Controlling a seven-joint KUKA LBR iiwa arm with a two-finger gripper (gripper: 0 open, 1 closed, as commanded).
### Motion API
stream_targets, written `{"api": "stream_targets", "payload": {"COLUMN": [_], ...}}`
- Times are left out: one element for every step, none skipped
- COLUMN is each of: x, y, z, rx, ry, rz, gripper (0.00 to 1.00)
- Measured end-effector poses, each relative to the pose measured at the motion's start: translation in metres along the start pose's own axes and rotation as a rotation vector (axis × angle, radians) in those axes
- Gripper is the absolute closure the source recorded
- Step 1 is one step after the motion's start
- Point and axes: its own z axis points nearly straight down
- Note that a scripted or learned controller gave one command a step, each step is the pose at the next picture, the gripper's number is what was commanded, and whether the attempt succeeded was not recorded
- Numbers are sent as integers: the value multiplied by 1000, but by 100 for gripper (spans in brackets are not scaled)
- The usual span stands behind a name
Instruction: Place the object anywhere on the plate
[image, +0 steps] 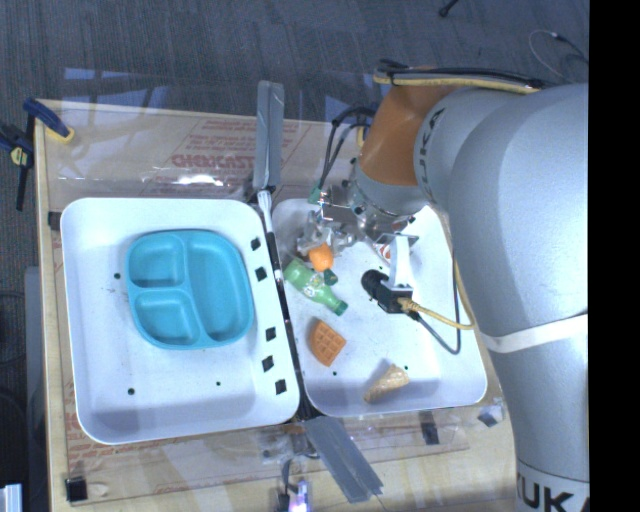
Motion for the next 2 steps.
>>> {"api": "stream_targets", "payload": {"x": [70, 70], "y": [-45, -45], "z": [-26, -26], "rx": [0, -1], "ry": [0, 0], "rz": [-131, -131], "gripper": [100, 0]}}
